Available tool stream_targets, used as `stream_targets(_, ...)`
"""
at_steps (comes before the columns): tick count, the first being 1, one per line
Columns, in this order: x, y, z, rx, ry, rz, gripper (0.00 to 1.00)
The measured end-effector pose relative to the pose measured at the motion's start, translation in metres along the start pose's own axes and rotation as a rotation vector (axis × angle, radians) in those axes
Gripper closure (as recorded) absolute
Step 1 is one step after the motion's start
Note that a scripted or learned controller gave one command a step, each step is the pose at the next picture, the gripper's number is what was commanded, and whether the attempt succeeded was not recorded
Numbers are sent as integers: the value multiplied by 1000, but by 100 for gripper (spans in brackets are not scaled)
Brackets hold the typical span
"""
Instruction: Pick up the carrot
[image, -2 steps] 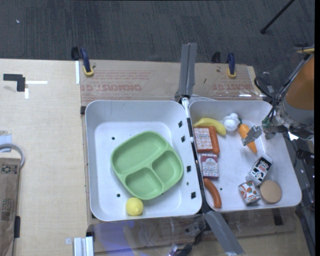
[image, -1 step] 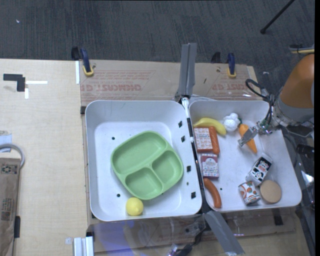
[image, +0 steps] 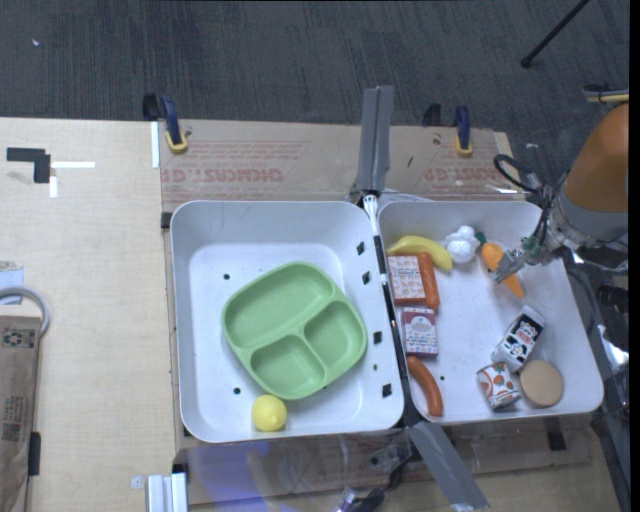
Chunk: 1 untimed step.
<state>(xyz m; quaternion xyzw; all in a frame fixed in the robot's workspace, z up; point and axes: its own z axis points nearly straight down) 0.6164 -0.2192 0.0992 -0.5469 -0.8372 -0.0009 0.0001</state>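
Carrot: the carrot (image: 497, 266) lay in the right bin (image: 470, 395), upper part, orange with a green stub at its upper-left end, just right of a white garlic bulb (image: 461, 244).
Gripper: the gripper (image: 512, 265) sat right at the carrot, arm (image: 600, 185) reaching in from the right. Fingers were too small and blurred; I could not tell whether they were spread, closed, or gripping anything.
Step in hand: judged to be the closing-in on the carrot, lift not yet done.
Doing it well: the carrot ran at a slant, so the fingers should straddle it across its short width near the thick middle, not along its length. Settle low enough to catch the body, stay clear of the garlic bulb, close fully, then rise straight up.
Neighbours: 1 banana (image: 415, 243), 2 small red cartons (image: 413, 305), 2 sausages (image: 427, 386), a black-and-white carton (image: 518, 340), a can (image: 498, 386) and a tan round disc (image: 541, 383) shared that bin, all apart from the carrot.
Left bin: a green divided plate (image: 293, 329) with 3 compartments and a lemon (image: 268, 412).
Writing: red upside-down print on the cardboard sheet (image: 250, 165) behind the bins, roughly "CHEMCO"; rest not legible. Carton and can labels were too small to read.
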Motion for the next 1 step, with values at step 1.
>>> stream_targets(1,40,18,-104,3,-2,275,100)
